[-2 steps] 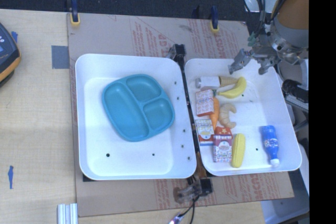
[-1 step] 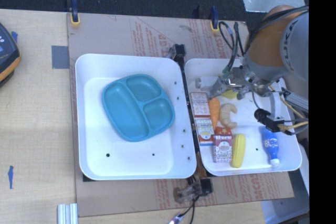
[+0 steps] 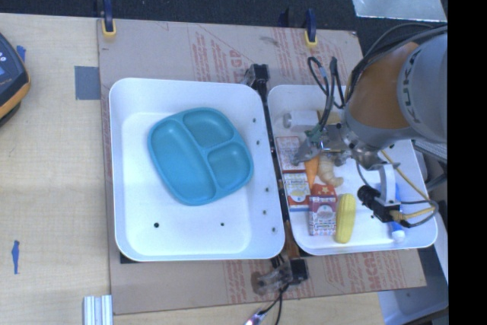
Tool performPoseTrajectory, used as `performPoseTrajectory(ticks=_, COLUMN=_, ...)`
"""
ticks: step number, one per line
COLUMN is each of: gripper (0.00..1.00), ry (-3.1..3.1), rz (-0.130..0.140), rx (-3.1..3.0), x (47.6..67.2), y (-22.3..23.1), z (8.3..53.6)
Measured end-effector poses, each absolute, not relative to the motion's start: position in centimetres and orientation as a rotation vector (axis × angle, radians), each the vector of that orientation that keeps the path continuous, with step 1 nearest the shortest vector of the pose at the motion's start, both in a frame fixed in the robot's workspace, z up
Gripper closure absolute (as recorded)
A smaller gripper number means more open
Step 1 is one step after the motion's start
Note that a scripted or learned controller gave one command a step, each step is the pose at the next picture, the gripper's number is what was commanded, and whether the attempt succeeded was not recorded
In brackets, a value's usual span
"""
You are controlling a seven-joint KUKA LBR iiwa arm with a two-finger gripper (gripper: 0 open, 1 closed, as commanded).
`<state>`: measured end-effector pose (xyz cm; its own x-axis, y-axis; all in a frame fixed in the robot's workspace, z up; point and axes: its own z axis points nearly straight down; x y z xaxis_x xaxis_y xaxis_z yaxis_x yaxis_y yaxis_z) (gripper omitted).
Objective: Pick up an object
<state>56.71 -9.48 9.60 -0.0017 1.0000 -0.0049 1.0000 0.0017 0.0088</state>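
Observation:
The right bin (image 3: pixel 373 240) holds several small items. A red and white carton (image 3: pixel 323 213) lies next to a yellow corn cob (image 3: pixel 345 218) near the front. An orange carrot-like piece (image 3: pixel 311 166) and a beige lump (image 3: pixel 329 174) sit just behind them, with a small printed packet (image 3: pixel 295 185) to their left. My gripper (image 3: pixel 323 144) hangs low over the middle of this bin, right above the orange piece and the beige lump. The wrist and cables hide how it stands.
The left bin (image 3: pixel 190 236) carries a blue divided plate (image 3: pixel 200 154). A small blue and white item (image 3: pixel 396 231) lies at the right bin's front right corner. The grey and orange arm (image 3: pixel 396 95) covers the right bin's back right part.

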Motion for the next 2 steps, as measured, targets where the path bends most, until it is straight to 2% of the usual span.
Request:
performPoseTrajectory(ticks=1, gripper=1.0, ry=2.208, rz=0.002, rx=2.207, x=56.9, y=-10.0, z=11.1)
performPoseTrajectory(ticks=2, gripper=1.0, ry=2.226, rz=-0.001, rx=2.216, x=53.6, y=-9.5, z=9.4)
